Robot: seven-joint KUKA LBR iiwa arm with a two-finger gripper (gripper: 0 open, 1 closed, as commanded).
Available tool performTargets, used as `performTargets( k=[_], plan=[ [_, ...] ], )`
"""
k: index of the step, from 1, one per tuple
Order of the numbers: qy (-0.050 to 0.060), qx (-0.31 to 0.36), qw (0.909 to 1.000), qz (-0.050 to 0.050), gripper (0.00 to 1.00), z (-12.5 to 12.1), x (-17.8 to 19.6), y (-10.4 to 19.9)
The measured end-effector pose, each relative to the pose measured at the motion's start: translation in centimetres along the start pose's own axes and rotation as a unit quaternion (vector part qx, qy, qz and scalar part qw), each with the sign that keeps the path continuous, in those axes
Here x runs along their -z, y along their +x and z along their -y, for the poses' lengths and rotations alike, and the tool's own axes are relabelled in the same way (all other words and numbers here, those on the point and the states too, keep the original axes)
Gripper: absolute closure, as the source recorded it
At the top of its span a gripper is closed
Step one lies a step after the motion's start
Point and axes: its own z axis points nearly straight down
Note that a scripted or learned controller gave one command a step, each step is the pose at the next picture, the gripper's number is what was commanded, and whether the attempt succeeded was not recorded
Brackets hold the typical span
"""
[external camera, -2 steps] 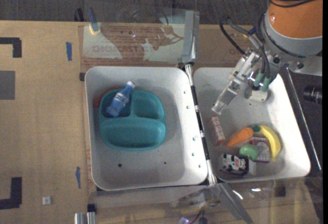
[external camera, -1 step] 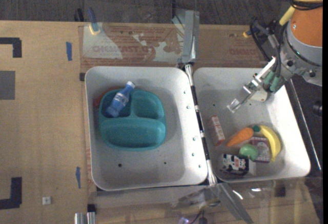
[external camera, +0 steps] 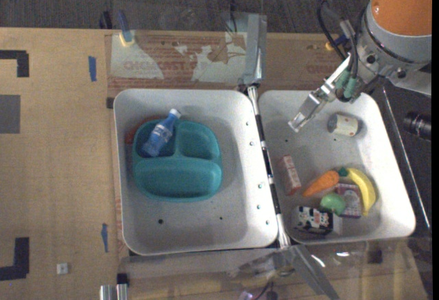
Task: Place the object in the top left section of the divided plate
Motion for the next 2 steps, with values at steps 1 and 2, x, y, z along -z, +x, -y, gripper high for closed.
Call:
performTargets(
  k=[1, 2],
  plan=[
    [0.002, -0.144, 0.9896, -0.001, 0.0, 5.4, 0.0, -4.8],
    [0.001, -0.267, 0.9638, 0.0, 0.0, 10.2, -0.1, -10.3]
  ],
)
